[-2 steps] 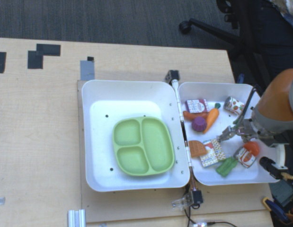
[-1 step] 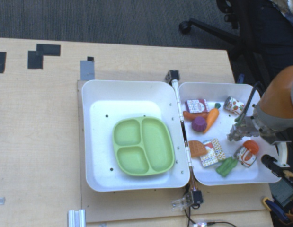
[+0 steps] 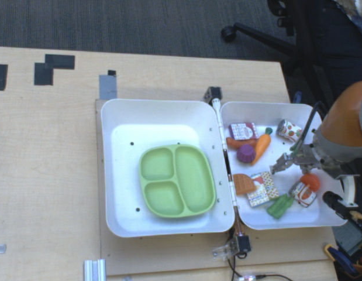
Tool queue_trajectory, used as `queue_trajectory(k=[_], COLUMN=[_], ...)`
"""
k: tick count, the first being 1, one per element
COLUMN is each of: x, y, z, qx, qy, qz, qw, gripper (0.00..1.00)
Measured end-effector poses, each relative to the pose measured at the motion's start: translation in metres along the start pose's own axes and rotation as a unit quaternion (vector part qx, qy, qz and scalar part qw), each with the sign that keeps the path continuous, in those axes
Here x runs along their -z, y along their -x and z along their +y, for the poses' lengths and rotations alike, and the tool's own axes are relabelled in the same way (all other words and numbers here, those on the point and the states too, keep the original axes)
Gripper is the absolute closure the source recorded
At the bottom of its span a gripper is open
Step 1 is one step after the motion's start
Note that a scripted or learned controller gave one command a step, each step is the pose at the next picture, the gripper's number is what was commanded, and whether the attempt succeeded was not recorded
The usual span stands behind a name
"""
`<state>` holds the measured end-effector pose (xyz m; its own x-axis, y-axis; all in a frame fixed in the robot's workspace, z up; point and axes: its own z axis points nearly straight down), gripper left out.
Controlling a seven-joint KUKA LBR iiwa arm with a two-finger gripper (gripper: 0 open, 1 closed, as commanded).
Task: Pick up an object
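Note:
The right bin (image 3: 268, 111) holds several toy items. An orange carrot (image 3: 261, 146) lies beside a purple ball (image 3: 246, 153), with a pink and red packet (image 3: 242, 131) behind them. A small white patterned piece (image 3: 289, 130) sits near the far right. Toward the front lie an orange wedge (image 3: 244, 184), a printed carton (image 3: 262, 189), a green piece (image 3: 280, 206) and a red and white piece (image 3: 306, 189). My gripper (image 3: 284, 163) hangs low over the middle of this bin, just right of the carrot and above the carton. Nothing shows in its grasp.
The left bin (image 3: 119, 157) carries a green divided plate (image 3: 177, 180). The arm's orange band (image 3: 347, 119) covers the right bin's far right side. A black clamp (image 3: 213, 92) sits at the back between the bins. Cables (image 3: 239, 247) trail at the front edge.

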<state>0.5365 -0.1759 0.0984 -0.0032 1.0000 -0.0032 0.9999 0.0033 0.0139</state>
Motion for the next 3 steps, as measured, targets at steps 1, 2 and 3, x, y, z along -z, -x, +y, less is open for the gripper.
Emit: queue_trajectory(k=[1,2,3], x=[-0.010,0.001,0.001], y=[-0.057,-0.058,-0.058], z=[-0.046,-0.044,-0.045], qx=[-0.001,0.000,0.000], qy=[0.000,0.002,0.002], qz=[-0.001,-0.001,-0.001], qw=[1.0000,1.0000,1.0000], gripper=[0.00,1.00,0.00])
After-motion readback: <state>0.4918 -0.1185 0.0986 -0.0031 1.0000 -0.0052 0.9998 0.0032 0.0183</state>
